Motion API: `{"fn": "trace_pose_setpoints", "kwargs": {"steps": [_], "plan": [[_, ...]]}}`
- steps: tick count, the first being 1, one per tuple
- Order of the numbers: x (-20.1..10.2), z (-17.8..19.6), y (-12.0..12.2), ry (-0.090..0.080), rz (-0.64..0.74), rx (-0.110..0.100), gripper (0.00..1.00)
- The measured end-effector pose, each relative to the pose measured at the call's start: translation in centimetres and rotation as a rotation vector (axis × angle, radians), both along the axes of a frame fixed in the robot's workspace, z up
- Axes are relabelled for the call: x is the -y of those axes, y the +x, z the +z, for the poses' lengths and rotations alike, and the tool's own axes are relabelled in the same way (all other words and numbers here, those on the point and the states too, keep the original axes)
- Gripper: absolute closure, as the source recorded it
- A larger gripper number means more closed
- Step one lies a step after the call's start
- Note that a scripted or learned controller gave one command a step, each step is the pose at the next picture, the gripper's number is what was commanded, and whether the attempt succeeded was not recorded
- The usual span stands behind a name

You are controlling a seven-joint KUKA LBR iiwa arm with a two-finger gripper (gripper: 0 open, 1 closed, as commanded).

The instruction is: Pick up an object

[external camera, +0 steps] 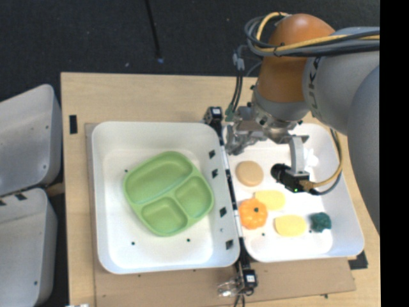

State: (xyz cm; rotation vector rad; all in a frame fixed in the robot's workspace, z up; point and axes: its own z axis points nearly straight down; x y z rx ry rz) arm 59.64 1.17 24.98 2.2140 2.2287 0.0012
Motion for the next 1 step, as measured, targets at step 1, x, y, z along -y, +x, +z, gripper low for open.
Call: {"fn": "trace_pose_setpoints", "kwargs": {"steps": [1], "plan": [[-6.01,-0.86,1.17,0.001,0.001,0.000,1.00]]}}
